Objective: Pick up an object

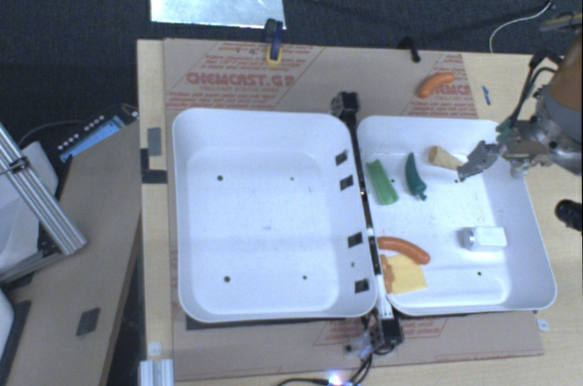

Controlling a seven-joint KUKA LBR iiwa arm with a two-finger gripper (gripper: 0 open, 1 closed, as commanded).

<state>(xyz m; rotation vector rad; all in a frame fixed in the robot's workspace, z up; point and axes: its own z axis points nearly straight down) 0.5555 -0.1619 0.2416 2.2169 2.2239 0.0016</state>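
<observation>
The right bin [528, 284] holds several small objects. A light green block [383, 182] and a dark green curved piece [415, 177] lie near its left wall. A beige wedge [444, 158] sits toward the back. An orange sausage [404, 248] rests on a yellow slab [404, 275] at the front left, and a white and grey piece [483, 238] lies at mid right. My gripper [475, 162] hangs low over the back right of this bin, just right of the beige wedge, with nothing seen in it.
The left bin [196, 129] lies beside the right one, with black clips [344, 182] along the shared wall. A second orange sausage [435, 85] lies on the cardboard behind the right bin. A yellow and blue clamp [273, 41] stands at the board's back edge.
</observation>
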